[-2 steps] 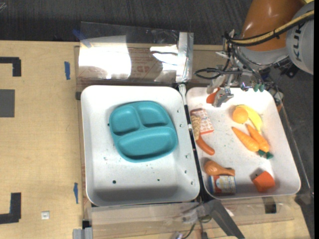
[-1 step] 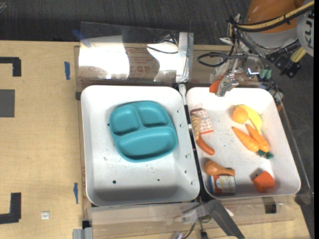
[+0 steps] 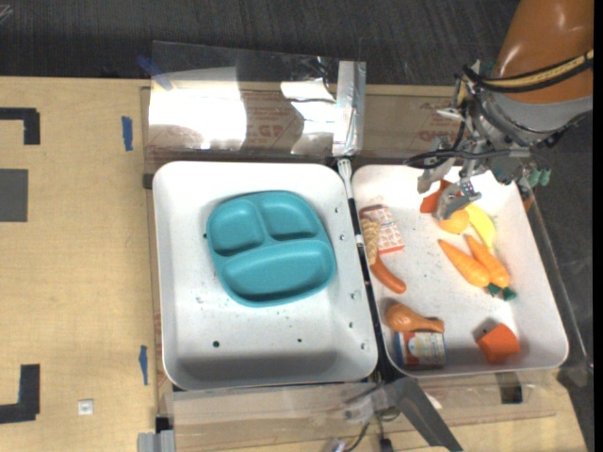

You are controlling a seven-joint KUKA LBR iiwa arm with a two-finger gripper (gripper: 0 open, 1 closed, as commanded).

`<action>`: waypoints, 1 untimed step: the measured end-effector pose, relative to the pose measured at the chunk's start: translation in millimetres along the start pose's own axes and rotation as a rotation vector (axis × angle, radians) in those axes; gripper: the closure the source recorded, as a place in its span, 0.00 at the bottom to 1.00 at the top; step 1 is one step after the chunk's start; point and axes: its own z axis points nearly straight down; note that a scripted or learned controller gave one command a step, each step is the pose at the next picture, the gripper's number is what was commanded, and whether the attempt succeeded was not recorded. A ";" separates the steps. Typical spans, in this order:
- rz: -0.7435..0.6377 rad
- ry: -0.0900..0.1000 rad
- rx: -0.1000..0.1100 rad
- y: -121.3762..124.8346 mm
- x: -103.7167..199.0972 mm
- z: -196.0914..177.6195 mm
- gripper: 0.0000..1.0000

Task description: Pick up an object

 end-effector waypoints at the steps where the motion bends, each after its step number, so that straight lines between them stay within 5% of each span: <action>1: 0.109 0.005 -0.003 39.7 47.4 67.0 1.00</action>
